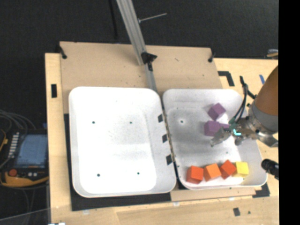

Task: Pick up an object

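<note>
Nothing is lifted yet, by the look of it: two purple blocks lie in the right bin (197, 102) — the nearer purple block (212, 127) just left of the gripper (224, 134), a second one (216, 110) farther back. Whether the claw is open or closed I cannot tell — the grasp and lift look still to come.

The two white bins (117, 139) look like smooth, faintly scuffed plastic, the bench (136, 64) beneath them matt bare wood, the purple blocks (213, 121) just beside the gripper (224, 136) and the orange and yellow blocks (218, 171) near it matt, foam-like.
</note>
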{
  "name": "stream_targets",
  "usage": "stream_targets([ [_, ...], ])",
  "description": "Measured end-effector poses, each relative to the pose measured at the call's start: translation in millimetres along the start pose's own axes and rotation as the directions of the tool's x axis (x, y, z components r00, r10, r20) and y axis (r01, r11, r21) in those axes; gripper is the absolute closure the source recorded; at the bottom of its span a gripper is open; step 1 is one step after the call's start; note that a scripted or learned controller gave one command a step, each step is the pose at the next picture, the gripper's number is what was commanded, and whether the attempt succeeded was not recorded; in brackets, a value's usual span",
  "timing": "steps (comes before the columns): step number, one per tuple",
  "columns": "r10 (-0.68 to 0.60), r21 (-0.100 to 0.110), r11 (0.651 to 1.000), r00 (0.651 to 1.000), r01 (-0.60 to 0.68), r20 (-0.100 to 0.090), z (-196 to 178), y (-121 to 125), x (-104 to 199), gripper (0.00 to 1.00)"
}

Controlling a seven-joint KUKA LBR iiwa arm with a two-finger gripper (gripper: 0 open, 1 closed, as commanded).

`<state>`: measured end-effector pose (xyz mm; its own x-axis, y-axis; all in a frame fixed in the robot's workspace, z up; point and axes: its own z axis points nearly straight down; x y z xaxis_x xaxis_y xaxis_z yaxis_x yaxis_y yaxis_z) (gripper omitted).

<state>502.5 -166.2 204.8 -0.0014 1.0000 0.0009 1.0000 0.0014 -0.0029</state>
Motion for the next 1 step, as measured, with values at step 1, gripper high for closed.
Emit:
stream_targets([
  [1, 0.002, -0.005, 1.000, 1.000, -0.002, 0.001, -1.8, 0.9, -0.2, 0.00],
])
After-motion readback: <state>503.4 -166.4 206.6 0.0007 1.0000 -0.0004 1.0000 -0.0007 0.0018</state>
